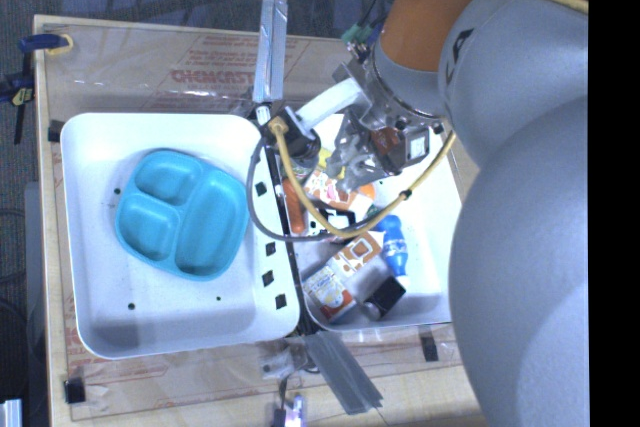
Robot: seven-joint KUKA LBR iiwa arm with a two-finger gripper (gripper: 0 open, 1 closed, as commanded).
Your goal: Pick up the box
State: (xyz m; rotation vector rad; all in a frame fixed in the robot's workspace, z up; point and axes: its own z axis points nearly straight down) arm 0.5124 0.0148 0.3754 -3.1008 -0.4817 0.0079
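A small box (340, 273) with orange and white print lies tilted in the right bin (428, 293), near its front left corner. The gripper (347, 153) hangs over the back part of that bin, above and behind the box, amid cables and hoses. Beneath the gripper lies a colourful orange and white packet (330, 190). The large grey arm with its orange band (440, 25) hides much of the right bin.
A blue bottle (393, 245) and a black block (383, 296) lie just right of the box. The left bin (90, 315) holds a blue divided tray (183, 212). A thin wall (283, 260) with black marks separates the bins.
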